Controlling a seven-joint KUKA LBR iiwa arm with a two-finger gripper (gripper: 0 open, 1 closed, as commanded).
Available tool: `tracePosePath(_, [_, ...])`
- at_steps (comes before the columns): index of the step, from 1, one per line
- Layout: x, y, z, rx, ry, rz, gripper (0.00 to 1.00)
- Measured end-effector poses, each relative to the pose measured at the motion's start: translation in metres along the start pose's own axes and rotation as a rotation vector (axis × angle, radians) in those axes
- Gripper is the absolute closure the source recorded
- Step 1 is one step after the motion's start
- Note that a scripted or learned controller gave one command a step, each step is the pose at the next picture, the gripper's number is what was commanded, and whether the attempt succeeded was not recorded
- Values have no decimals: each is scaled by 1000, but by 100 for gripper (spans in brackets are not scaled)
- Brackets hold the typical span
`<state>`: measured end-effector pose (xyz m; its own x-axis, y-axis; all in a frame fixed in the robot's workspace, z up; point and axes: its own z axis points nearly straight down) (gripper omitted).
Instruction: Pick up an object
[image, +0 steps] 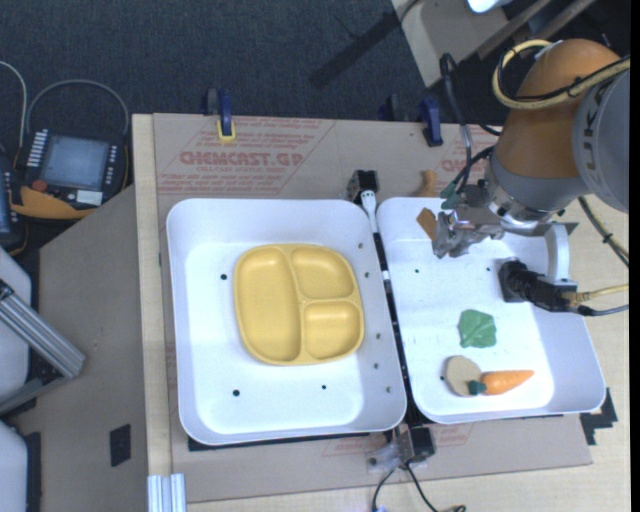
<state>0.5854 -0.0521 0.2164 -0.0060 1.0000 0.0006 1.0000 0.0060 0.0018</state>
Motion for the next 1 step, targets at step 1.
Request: tracePosePath(1, [53,12,-12,-2,1,-1,100])
